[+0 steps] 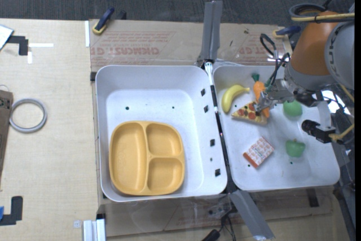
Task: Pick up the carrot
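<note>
A view from above, at a slant, onto a pale wooden surface (51,178) carrying two shallow white bins side by side. The left bin (113,82) holds a yellow plate (148,157) with three compartments, lying in its near left part. The right bin (316,172) holds several small toy foods. A yellow banana (232,96) lies near its far left corner. Just right of the banana is the carrot (258,89), orange with a green top, its lower end hidden behind the gripper. Below it lies a pizza slice (247,113), touching or nearly touching the carrot's lower end. A small red and white box (258,152) sits nearer the front of the bin, well apart from the carrot. Two green round items (293,109) lie toward the right side, one above the other.

The grey arm (338,48) with an orange band reaches in from the right. Its gripper (263,105) is low in the right bin, right at the carrot's lower end and the pizza slice. Whether it is released or clenched cannot be told here, nor whether it has the carrot.

On the surface to the left lies a roll of tape (26,115).
</note>
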